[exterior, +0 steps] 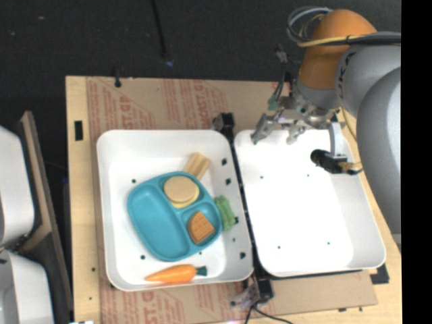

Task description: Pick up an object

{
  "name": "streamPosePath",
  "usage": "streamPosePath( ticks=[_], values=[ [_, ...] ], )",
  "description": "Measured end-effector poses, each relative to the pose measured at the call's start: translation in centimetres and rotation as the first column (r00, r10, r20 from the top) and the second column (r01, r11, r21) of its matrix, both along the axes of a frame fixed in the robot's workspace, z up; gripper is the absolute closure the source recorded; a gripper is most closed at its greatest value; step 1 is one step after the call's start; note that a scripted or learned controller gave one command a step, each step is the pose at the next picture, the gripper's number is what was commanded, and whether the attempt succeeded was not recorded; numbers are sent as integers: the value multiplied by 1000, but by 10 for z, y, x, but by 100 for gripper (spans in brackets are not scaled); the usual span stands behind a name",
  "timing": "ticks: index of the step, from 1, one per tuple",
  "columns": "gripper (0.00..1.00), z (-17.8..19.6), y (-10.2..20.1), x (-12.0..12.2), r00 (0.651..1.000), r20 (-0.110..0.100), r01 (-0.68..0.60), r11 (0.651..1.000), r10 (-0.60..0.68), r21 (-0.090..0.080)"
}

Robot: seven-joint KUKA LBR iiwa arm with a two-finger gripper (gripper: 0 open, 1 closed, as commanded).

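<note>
With its gripper spread open over the right bin, a descent there risked missing the carrot.

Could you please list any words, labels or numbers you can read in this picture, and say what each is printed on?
Red print repeated in rows across the brown board under the white bins: too blurred to read.
No readable text on the blue tray, the carrot or the arm.

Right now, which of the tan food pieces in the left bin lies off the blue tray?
The wooden block, resting on the bin floor at the blue tray's upper edge. The round cookie and brown waffle piece sit in tray compartments.
</note>
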State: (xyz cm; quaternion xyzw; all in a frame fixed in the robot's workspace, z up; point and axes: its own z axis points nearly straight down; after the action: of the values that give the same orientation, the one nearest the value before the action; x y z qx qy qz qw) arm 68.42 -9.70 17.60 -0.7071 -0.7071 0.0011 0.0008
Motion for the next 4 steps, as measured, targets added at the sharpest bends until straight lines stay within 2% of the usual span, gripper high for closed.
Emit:
streamPosePath(
  ticks=[1,2,3,4],
  values=[
    [0,-48,-1,-10,1000,-1,1,1000,-1,0],
    [0,-77,-1,-11,1000,1,1,1000,-1,0],
    [100,-64,-2,-10,1000,5,2,1000,-2,0],
    [100,-21,-5,-7,1000,7,1,1000,-1,0]
  ],
)
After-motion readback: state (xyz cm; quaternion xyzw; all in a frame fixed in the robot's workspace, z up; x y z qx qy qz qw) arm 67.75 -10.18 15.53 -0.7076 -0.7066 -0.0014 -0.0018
